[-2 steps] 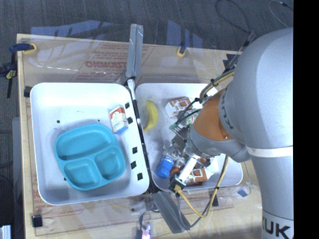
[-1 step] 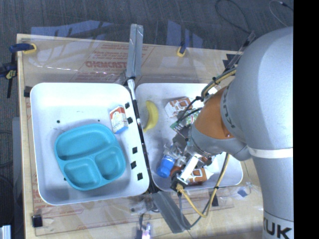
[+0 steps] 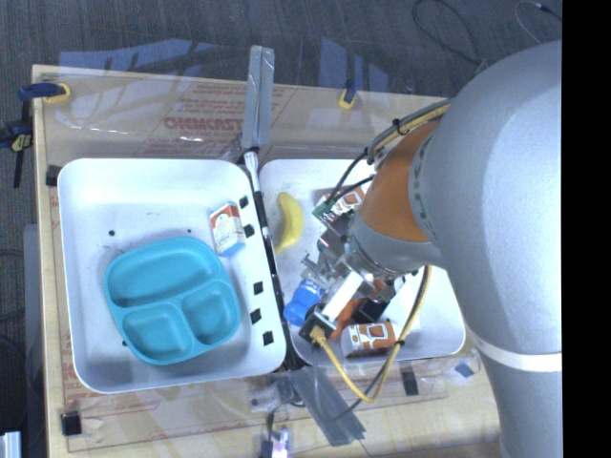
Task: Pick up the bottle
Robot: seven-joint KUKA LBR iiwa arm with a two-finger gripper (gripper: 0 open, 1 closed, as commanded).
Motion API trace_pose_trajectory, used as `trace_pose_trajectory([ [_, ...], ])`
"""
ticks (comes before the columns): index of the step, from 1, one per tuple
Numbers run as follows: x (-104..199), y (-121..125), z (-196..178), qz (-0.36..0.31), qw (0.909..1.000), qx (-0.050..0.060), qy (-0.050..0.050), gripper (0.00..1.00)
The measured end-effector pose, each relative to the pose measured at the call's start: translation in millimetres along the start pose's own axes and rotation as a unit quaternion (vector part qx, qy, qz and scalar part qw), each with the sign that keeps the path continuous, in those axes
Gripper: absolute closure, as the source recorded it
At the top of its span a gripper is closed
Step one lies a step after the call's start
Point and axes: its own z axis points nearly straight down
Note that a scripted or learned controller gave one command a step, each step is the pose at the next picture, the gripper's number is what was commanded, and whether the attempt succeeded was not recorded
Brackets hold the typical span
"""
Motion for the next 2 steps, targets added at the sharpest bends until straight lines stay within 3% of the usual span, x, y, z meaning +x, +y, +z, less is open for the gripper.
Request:
trace_pose_trajectory([
  [1,68,26,1,-0.013,0.9999,0.001,-0.002,1.00],
  [2,42,-52,-32,0.048,0.9989,0.001,-0.001,1.00],
])
